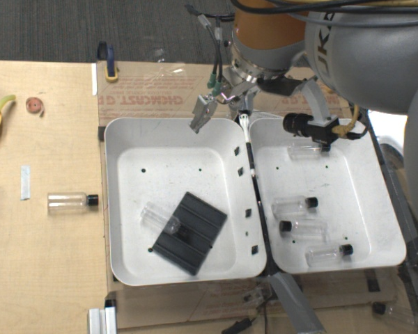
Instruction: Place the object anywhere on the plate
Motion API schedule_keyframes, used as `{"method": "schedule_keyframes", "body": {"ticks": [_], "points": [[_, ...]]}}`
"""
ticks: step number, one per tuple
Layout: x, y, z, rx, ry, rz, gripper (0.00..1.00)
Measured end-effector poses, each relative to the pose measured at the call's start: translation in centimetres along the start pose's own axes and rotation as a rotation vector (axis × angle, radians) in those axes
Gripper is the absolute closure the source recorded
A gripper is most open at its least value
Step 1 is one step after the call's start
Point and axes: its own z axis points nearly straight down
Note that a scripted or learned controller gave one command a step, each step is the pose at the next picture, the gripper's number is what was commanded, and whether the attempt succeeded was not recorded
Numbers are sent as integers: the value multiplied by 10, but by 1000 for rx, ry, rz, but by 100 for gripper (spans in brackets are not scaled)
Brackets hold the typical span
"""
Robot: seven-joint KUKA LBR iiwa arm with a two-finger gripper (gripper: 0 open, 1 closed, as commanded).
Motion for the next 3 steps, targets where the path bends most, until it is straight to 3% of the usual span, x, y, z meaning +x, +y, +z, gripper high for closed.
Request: {"method": "schedule_keyframes", "body": {"ticks": [1,2,3], "points": [[-18,-84,-90,-2,0,-476,0],[-77,-99,-114,-2,-1,-759,0],[24,-10,-114,-3,1,-900,0]]}}
